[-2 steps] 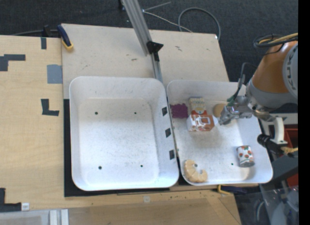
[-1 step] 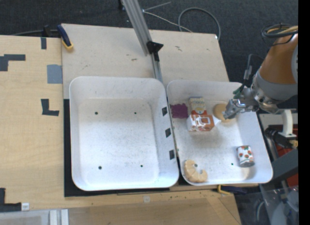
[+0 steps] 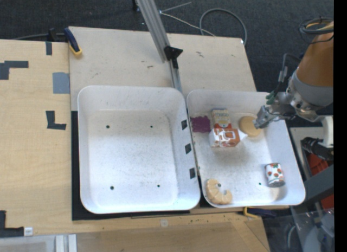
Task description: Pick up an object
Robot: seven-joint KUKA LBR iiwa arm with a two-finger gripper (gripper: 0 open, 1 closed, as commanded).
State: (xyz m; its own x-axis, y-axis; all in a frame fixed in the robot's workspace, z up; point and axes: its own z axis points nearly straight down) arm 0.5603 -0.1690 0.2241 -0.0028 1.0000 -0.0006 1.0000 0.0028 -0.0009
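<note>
The right bin [image 3: 287, 153] holds several objects. A purple piece [image 3: 200, 124] lies at its left, beside a red and white carton [image 3: 224, 135] with a tan box [image 3: 220, 116] just behind it. A tan round cookie [image 3: 250, 126] rests near the bin's upper right. A small can with red print [image 3: 275, 174] stands at the lower right, and a croissant [image 3: 218, 192] lies at the front edge. My gripper [image 3: 264, 117] hangs over the bin's upper right, right next to the cookie's right edge.
The left bin [image 3: 130, 148] sits beside the right one. A metal post [image 3: 157, 28] slants down to the bins' shared back edge. Cables lie on the dark floor behind the bench.
</note>
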